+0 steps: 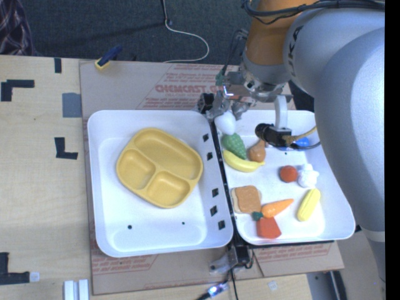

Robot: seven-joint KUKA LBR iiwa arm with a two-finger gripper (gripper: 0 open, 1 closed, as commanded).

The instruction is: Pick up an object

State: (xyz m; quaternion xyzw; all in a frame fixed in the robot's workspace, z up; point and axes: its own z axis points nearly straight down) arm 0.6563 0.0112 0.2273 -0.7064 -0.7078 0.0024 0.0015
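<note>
Two shallow white plastic bins sit side by side on a sheet of printed brown cardboard (181,83) over a pale wooden bench. The left bin (103,186) holds a smooth yellow plastic tray with three moulded compartments (159,166), lying slightly askew. The right bin (334,220) is scattered with glossy toy food: a curved yellow banana (242,162), a ridged green vegetable (235,145) resting against the banana's upper side, a small brown pear-shaped piece (257,150), a round red tomato (288,174), a lumpy white piece (307,176) just beside it, a square slice of tan toast (247,199), a tapered orange carrot (275,208), a red wedge (269,228) and a knobbly yellow corn cob (308,204).

The grey arm with its orange band (278,5) comes in from the right and bends down over the far corner of the right bin (near the divider). Its gripper (226,114) hangs above a small rounded white object (226,124) by the green vegetable; whether the tips are parted or closed on it cannot be told. A black cable fitting (274,135) sits beside the wrist.
</note>
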